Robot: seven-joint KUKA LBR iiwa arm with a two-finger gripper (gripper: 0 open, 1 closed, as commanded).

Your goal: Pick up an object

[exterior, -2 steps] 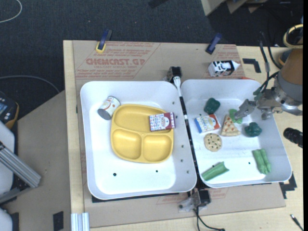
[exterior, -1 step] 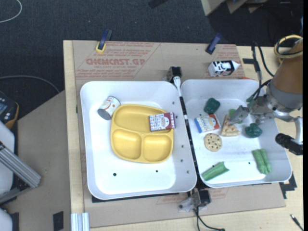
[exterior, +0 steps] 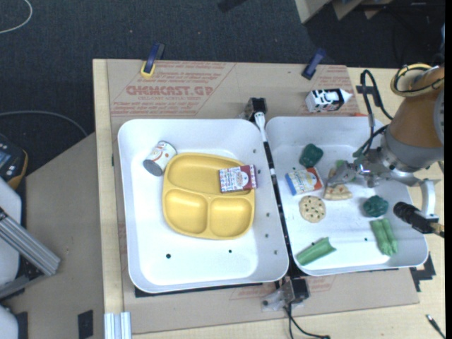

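Note:
My gripper (exterior: 344, 171) reaches in from the right and sits low over the middle of the right bin (exterior: 353, 129). It is just above a tan cracker-like piece (exterior: 338, 192) and right of a small blue, white and red carton (exterior: 303, 181). A cookie (exterior: 311, 208) lies in front of the carton. A dark green lump (exterior: 310, 154) sits behind the carton. Nothing shows as held by the gripper.
Another dark green lump (exterior: 375, 205) and two light green pieces (exterior: 385, 236) (exterior: 314, 251) lie toward the right bin's front. The left bin (exterior: 141, 189) holds a yellow divided plate (exterior: 205, 210), a red and white box (exterior: 236, 179) and a small can (exterior: 159, 157). A black-and-white carton (exterior: 328, 99) stands behind the bins.

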